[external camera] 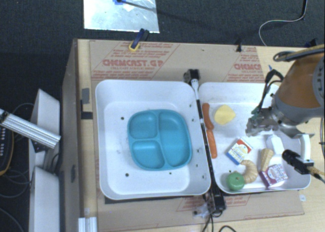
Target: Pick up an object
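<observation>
The right bin (233, 91) holds the loose objects. A long orange sausage (209, 128) lies along its left wall, with a yellow lump (224, 114) beside it. Toward the front sit a small white, red and yellow box (238, 152), a tan croissant (249, 171), a green round piece (235, 180), a pale cone (265, 158) and a purple-and-white carton (274, 174). My gripper (258, 126) hangs low over the bin's right half, right of the yellow lump and above the small box. Nothing visibly sits in it.
The left bin (104, 124) carries a blue divided plate (159, 139). The grey arm with its orange band (299, 86) covers the right bin's far right side. A white piece (277, 143) lies just under the wrist. A black divider (199, 119) runs between the bins.
</observation>
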